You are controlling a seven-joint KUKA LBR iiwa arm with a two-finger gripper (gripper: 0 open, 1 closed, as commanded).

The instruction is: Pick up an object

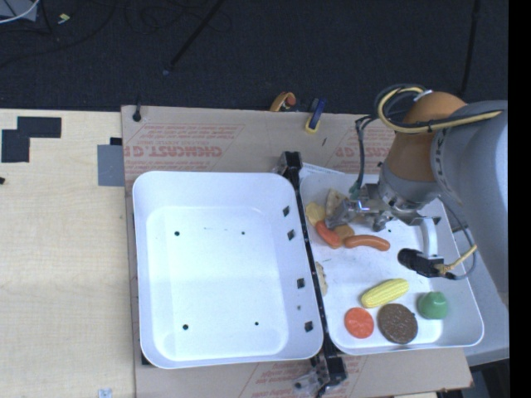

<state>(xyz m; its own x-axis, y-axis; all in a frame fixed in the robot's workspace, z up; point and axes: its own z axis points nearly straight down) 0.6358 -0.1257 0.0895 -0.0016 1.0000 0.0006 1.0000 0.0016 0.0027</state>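
Orange sausage (366, 242) lengthwise left-right, just below the claw (343, 215).

A single fixed camera looks down from above at a slant onto the pale wooden tabletop (58, 247). It stands far enough back to take in both shallow white plastic bins, the left one (153, 214) and the right one (465, 326), with dark floor beyond the far edge. The grey arm with its orange band (423, 143) enters from the frame's right side.
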